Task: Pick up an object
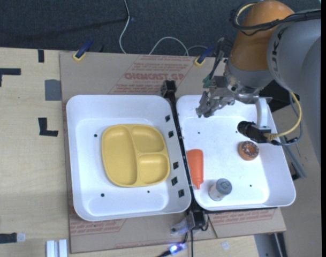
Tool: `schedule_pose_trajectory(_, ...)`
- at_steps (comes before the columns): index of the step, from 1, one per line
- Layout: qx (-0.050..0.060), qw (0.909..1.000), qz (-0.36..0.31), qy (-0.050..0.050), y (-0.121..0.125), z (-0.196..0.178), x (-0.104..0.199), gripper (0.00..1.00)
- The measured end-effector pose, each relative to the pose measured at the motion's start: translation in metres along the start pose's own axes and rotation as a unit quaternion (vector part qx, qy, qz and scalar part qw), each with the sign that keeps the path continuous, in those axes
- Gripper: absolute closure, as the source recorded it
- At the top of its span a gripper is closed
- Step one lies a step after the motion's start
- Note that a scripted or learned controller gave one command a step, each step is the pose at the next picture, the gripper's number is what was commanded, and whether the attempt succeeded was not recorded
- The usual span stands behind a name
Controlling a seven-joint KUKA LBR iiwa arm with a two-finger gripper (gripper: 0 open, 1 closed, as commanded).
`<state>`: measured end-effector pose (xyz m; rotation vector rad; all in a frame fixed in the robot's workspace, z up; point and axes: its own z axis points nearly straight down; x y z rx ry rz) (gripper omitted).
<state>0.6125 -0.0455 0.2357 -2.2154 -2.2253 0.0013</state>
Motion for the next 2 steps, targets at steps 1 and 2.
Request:
schedule_pose_trajectory(1,0.001,1.0000,0.001,-0.001,-0.015,0.012,0.049,1.00)
schedule_pose_trajectory(2,0.001,1.0000,-0.001,0.000,-0.021,0.023,0.102,1.00)
